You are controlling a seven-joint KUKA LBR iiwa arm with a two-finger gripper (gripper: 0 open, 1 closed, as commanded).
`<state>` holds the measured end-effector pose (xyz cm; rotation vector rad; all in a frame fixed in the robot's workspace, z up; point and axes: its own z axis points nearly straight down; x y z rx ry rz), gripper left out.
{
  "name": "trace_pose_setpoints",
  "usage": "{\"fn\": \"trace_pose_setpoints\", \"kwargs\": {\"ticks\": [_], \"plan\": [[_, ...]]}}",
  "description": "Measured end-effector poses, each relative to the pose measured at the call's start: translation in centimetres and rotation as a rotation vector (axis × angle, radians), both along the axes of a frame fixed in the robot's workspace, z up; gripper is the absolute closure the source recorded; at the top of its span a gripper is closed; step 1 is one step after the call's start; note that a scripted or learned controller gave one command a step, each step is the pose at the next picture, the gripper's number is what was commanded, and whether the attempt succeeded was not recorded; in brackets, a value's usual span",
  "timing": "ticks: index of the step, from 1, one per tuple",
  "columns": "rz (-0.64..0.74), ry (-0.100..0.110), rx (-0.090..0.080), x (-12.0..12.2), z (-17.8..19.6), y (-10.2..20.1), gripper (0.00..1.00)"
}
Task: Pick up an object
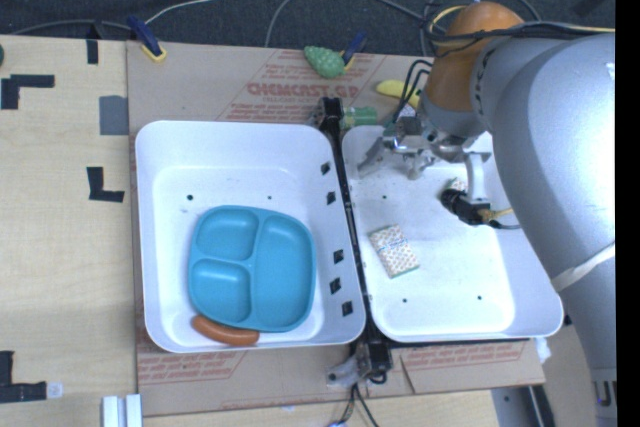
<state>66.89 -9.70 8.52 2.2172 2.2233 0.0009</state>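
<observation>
Glossy blue sectioned plate, checkered square packet

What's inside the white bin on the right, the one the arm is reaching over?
In the right bin lies one small patterned packet on the floor. The arm and gripper cover the bin's far corner, so anything beneath them is hidden.

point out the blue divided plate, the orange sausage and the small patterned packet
blue divided plate (252, 267): camera view, on the ridge between its compartments
orange sausage (225, 331): camera view, middle of its length
small patterned packet (394, 250): camera view, centre of its top face
</observation>
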Motion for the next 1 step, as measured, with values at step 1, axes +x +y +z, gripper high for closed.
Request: {"fn": "trace_pose_setpoints", "kwargs": {"ticks": [1], "plan": [[-0.001, 0.001, 0.001, -7.55, 9.93, 5.51, 0.0]]}}
